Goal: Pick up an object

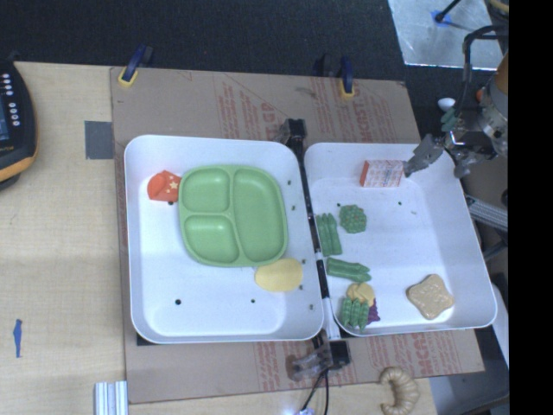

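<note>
**Closing in on the carton at the far rim**

Hovering at the upper right corner of the right bin (458,223), tool (425,156) just beside the red-and-white carton (382,174), tip pointing down-left toward it. Cannot tell how far open; too small and dark to read, and nothing visibly held. Carton lying flat near the bin's far wall, apart from everything else there: broccoli (352,219) nearer the middle, green beans (327,232) and a pea pod (347,270) along the left wall, a mixed clump (358,306) at the near left, toast (430,296) at the near right.

Likely best target: the carton, being closest and unobstructed. To grip well: centring above it first rather than coming in from the side, since a slanted approach could shove it against the wall. Turning the wrist to span the shorter side. Descending straight, stopping just clear of the bin floor, then closing. Lifting slowly and checking that it rises too. Keeping clear of the rim on the way down.

Left bin (138,258), with green plate (233,214), strawberry (163,185) and lemon (279,275), well apart from the tool.
</note>
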